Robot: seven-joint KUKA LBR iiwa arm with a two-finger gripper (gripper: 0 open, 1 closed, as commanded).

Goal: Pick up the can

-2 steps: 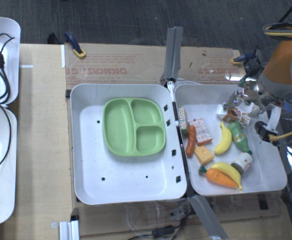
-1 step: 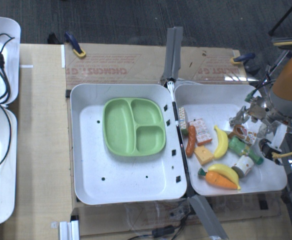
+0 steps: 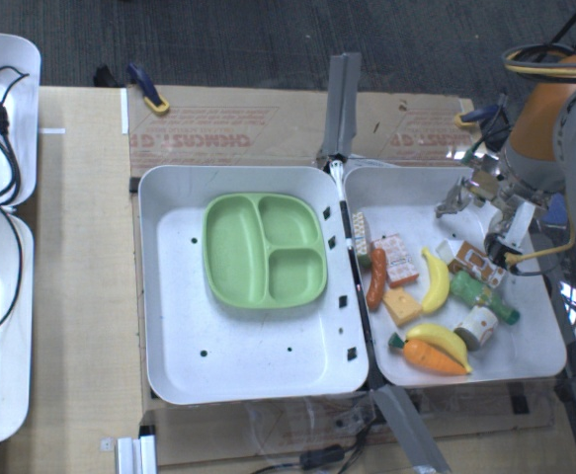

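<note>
- The small cylindrical can (image 3: 477, 327) with a pale label is lying tilted in the right white bin (image 3: 534, 361), beside a green bottle (image 3: 483, 296) (near the front).
- The two-finger gripper (image 3: 462, 197) is hovering over the bin's back part, well apart; whether it is clenched, I cannot tell.

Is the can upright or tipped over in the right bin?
Tipped. The can lies on its side on the right bin floor, one round end facing the camera, beside the bananas.
</note>
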